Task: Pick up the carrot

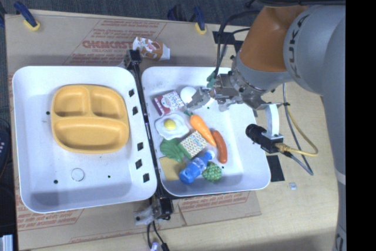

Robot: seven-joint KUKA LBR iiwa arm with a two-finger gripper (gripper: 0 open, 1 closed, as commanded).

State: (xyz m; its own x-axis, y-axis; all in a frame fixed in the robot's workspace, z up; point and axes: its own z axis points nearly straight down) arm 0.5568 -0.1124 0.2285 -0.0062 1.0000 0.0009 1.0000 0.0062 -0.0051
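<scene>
The orange carrot [201, 129] lies at a slant in the middle of the right bin [252, 170], between a fried egg [170, 124] and a red sausage [220, 146]. My gripper [211, 99] hangs above the bin's upper middle, just up and right of the carrot's thick end and apart from it. Its fingers [198, 99] stand open with nothing between them. The grey arm with its orange band [264, 38] reaches in from the right.
Around the carrot lie a white egg [187, 93], a red-and-white packet [170, 101], a patterned box [192, 142], green leaves [173, 150], a blue toy [191, 171] and broccoli [212, 172]. The left bin [29, 185] holds a yellow divided plate [90, 117]. A small carton [150, 48] sits behind the bins.
</scene>
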